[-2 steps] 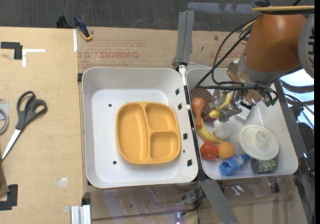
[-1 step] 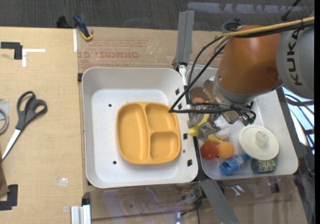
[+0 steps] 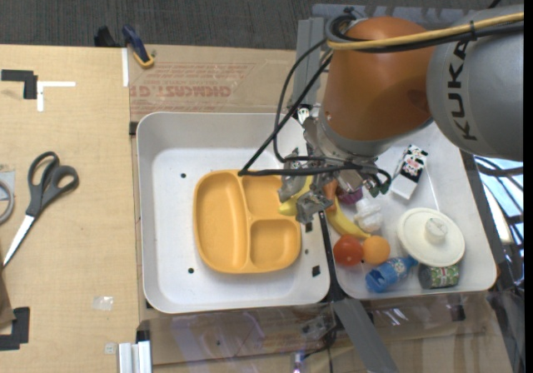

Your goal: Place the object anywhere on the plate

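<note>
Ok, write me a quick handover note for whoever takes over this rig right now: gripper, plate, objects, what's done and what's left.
Gripper: low over the divided yellow plate's right edge, near the seam between the bins; whether it is open or shut, or holding anything, cannot be told.
Plate: in the left bin; nothing visible in its compartments.
Right bin: banana, tomato, orange, white lidded container, blue bottle, small cow-print carton.
Done: no object on the plate yet.
Left: get one object onto the plate.

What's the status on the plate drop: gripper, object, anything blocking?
Gripper over right edge of yellow plate, fingers unclear. Banana in right bin beside tomato and orange. Plate compartments bare.
</note>
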### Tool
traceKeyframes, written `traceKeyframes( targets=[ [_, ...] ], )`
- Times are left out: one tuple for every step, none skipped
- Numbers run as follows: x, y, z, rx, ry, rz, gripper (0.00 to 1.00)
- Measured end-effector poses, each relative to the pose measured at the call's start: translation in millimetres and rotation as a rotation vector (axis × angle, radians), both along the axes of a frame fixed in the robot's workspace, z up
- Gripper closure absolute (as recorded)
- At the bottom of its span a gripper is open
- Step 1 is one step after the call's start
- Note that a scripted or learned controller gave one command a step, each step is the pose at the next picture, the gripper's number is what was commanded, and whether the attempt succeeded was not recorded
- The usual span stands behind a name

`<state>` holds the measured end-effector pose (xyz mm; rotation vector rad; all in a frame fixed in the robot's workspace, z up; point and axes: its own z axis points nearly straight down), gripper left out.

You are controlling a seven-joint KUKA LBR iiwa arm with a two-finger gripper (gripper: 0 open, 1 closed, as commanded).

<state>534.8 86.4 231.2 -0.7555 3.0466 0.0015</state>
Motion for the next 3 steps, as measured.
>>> traceKeyframes(
  targets=[
    [-35, 86, -8, -0.001, 0.002, -0.129, 1.00],
    [-17, 43, 7, -0.001, 0.001, -0.236, 1.00],
    [-17, 43, 7, -0.001, 0.001, -0.236, 0.00]
  ],
)
